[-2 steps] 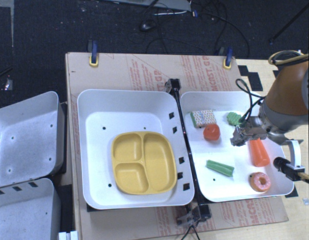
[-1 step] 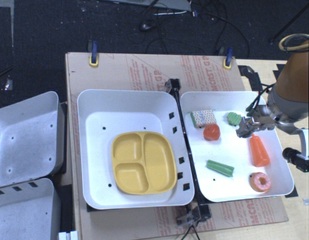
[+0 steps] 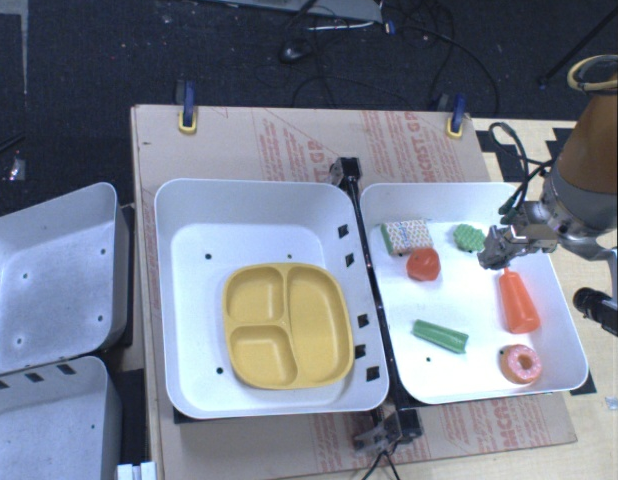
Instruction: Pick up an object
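- Nearest the camera in the right bin (image 3: 564, 298), the donut (image 3: 520, 364) and the green stick (image 3: 440, 336) lie flat, untouched.
- The yellow tray (image 3: 287, 324) sits in the left bin (image 3: 179, 268).
- Mid-bin, the orange bottle (image 3: 518, 302) and the red ball (image 3: 423, 265) rest on the floor; nothing is lifted yet.
- Farther back, the end effector (image 3: 492, 249) hangs low just above the bottle's top, beside the green lump (image 3: 469, 236); whether it is spread or pressed together I cannot tell.
- The patterned block (image 3: 407, 235) lies at the back.
- Judged so, the grasp and lift remain.

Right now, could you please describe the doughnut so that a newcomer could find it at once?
Look in the right-hand white bin, at its near right corner. The doughnut lies there, just below the orange carrot. It alone is ring-shaped, with pink icing and a hole in the middle.
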Motion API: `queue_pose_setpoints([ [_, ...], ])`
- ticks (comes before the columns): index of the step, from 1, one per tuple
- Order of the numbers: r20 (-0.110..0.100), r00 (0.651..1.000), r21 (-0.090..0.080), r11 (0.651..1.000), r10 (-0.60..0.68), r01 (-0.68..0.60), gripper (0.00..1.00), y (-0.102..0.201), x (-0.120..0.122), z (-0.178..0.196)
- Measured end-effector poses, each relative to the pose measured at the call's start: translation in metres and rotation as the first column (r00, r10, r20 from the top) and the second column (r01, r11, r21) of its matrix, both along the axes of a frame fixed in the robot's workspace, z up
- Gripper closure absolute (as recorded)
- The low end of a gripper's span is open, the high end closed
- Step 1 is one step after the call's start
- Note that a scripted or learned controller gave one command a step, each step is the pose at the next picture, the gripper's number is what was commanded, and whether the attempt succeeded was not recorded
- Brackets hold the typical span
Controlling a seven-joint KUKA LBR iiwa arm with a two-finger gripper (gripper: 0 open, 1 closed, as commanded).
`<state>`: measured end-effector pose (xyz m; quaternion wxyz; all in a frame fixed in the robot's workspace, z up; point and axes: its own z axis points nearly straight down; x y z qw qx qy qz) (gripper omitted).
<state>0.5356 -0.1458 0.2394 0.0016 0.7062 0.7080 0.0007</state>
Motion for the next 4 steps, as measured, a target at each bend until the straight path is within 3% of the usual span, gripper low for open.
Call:
queue_pose_setpoints([
  [1,-0.004,1.0,0.003,1.0,0.005,-0.005,1.0,0.046,-0.007,0.004],
  [4,-0.005,1.0,0.003,1.0,0.007,-0.007,1.0,0.22,-0.03,0.004],
])
